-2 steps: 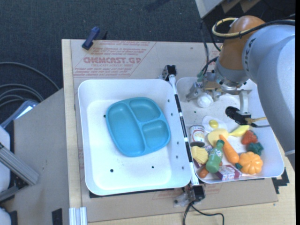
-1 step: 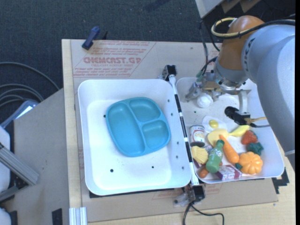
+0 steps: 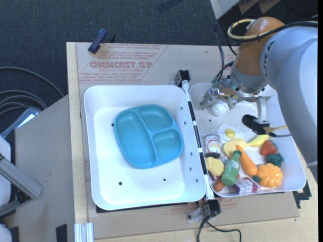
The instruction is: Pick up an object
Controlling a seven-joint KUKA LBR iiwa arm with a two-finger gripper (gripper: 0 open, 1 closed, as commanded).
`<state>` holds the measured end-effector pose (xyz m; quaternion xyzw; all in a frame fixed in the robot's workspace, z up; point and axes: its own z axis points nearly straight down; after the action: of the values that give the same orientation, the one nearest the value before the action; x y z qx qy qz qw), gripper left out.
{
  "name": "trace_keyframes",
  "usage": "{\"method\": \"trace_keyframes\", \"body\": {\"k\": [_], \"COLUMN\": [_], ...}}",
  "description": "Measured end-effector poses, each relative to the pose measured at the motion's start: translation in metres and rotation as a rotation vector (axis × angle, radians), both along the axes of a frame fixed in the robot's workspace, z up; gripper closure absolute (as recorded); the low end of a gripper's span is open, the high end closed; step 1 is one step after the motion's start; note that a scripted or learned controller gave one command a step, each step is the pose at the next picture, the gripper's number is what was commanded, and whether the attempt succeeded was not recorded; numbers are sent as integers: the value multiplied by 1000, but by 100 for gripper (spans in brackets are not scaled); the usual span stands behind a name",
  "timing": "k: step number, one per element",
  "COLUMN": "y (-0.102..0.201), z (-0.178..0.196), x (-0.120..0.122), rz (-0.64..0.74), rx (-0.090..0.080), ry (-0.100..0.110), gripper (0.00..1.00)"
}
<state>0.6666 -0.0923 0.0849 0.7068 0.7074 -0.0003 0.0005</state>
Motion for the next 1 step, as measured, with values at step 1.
{"method": "trace_keyframes", "body": {"k": [1], "y": [1], "z": [0], "x": [0], "rz": [0], "rx": [0], "ry": [0], "gripper": [0]}}
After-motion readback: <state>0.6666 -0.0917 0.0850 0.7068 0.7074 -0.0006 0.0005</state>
